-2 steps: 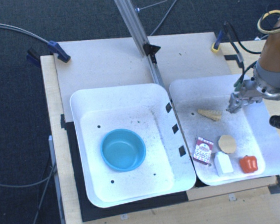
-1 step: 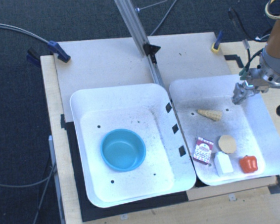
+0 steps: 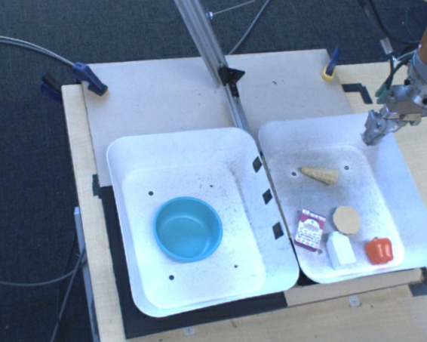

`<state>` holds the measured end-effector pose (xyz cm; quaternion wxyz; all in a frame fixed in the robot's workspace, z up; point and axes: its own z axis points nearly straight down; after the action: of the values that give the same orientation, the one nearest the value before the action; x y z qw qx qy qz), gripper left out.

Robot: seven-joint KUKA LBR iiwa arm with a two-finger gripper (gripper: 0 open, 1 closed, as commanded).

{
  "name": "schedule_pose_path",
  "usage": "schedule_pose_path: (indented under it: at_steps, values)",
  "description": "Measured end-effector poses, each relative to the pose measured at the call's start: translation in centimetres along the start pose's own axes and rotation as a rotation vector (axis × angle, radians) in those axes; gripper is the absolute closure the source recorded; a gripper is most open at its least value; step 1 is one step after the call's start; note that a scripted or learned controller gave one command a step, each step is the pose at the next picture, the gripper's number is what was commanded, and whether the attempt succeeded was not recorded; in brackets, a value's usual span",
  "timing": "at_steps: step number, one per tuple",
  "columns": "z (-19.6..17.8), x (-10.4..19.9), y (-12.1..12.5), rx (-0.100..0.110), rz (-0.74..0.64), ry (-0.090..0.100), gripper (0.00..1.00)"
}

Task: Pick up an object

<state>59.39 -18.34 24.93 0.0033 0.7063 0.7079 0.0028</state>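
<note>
Nearest the camera, along the front of the right bin (image 3: 426,246), sit three small things close together: a red pepper-like toy (image 3: 379,250), a white block (image 3: 341,250) just beside it, and a pink printed packet (image 3: 309,230) a little further left. Touching the block's far edge is a tan round disc (image 3: 347,220). Further back, lying alone on the bin floor, is a cone-shaped piece (image 3: 319,174), pale yellow and tapering to the left. In the left bin (image 3: 142,288) a blue bowl (image 3: 188,227) stands upright, well apart from everything else. Farthest off, at the right bin's rear right corner, the end effector (image 3: 374,128) hangs over the rim, apart from every object and holding nothing; whether its fingers are apart or together cannot be told at this size. Any of these could serve as the pick. The cone looks the easiest: probably light and stiff, with free space all round, best taken across its thicker right end, since the taper may slip out of a pinch. The pepper is likely smooth and rounded, and the block's neighbours crowd it.
</note>
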Motion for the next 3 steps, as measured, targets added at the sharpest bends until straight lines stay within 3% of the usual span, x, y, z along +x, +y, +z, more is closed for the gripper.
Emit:
schedule_pose_path:
  at_steps: [2,3]
  values:
    - [1.5,10.6,2.9,0.009,-0.004,0.003,1.00]
    - [2.5,16.2,3.1,0.018,-0.003,0.005,1.00]
